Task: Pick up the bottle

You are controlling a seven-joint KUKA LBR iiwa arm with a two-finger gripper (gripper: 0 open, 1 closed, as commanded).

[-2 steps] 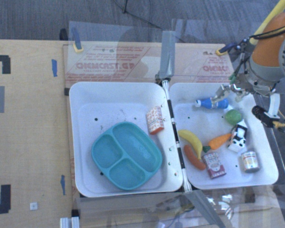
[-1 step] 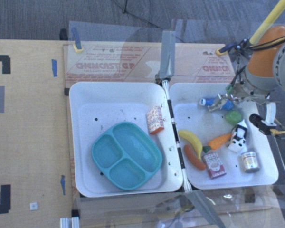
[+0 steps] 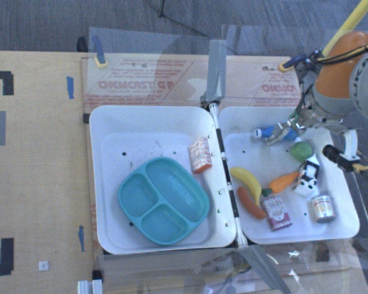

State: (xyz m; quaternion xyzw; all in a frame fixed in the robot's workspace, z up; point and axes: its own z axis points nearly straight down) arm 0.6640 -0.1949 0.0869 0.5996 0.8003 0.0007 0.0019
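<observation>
My end effector [image 3: 281, 131] hangs over the far part of the right bin [image 3: 349, 225], its metal tips touching the bottle [image 3: 271, 131], a small blue-and-white item lying on its side near the bin's back wall. Whether the tips are apart or clamped on the bottle, I cannot tell. Nearby: green ball [image 3: 302, 150], carrot [image 3: 284, 180], banana [image 3: 248, 182], can [image 3: 322, 207]. The left bin [image 3: 104, 133] holds 1 teal divided plate [image 3: 164, 199] and a small carton [image 3: 200, 154].
</observation>
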